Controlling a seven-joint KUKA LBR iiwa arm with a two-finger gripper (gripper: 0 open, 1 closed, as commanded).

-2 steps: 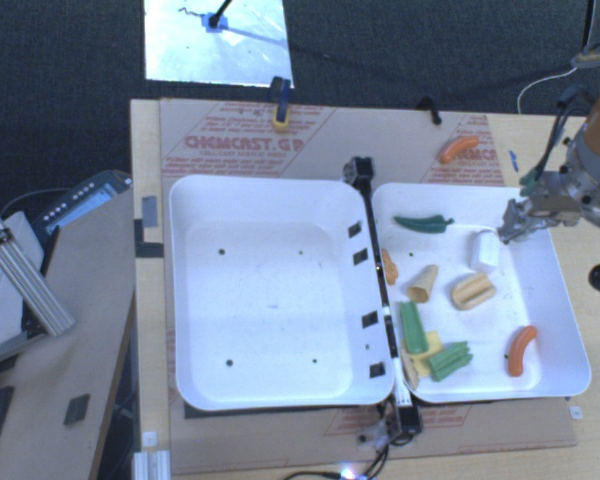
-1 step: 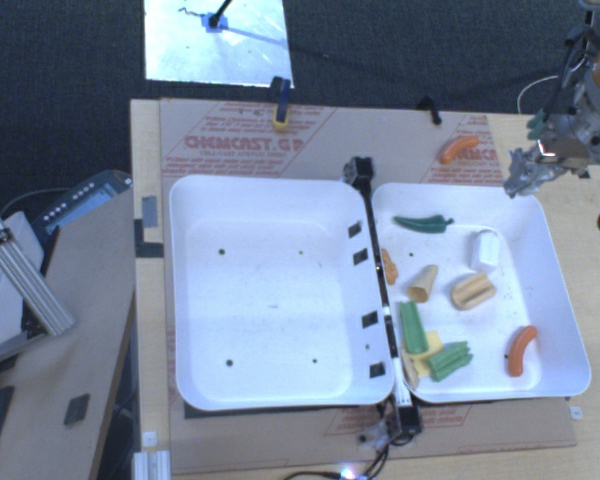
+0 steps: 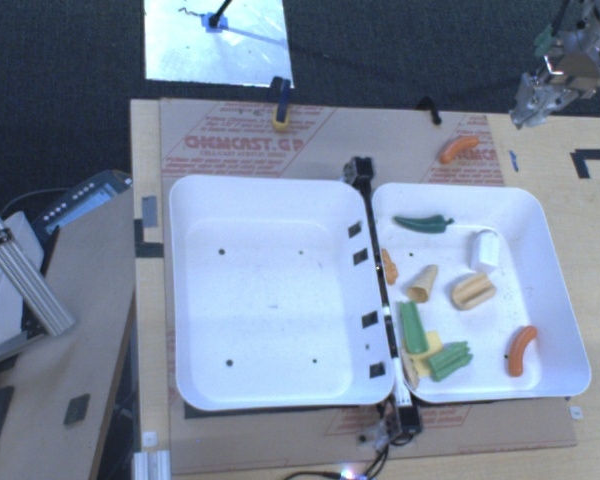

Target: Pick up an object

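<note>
The gripper (image 3: pixel 540 103) hangs high above the far right corner of the bench, well behind the right bin (image 3: pixel 555 258) and off its rim; from this angle its tip is too small and blurred to tell whether it is open or closed, and nothing can be seen held in it. Every candidate for picking lies in or near the right bin, which serves here as the landmark. Along its far wall rests a dark green pepper (image 3: pixel 423 224), lying flat, with a small white cup (image 3: pixel 485 249) on its side just to the right of it. Near the bin's middle sit a tan cone (image 3: pixel 422 283) and a pale bread roll (image 3: pixel 472 291), close together but apart. By the near left wall, green vegetable pieces (image 3: pixel 435 348) are heaped over a yellow bit, touching one another, which would likely make a clean grab there harder. An orange sausage (image 3: pixel 521 350) lies alone by the near right wall, so it looks an easier target. A second orange sausage (image 3: pixel 459 149) lies outside, on the board just behind the bin. The task seems not yet begun: the arm appears parked clear, probably so the camera sees the bin unobstructed.
</note>
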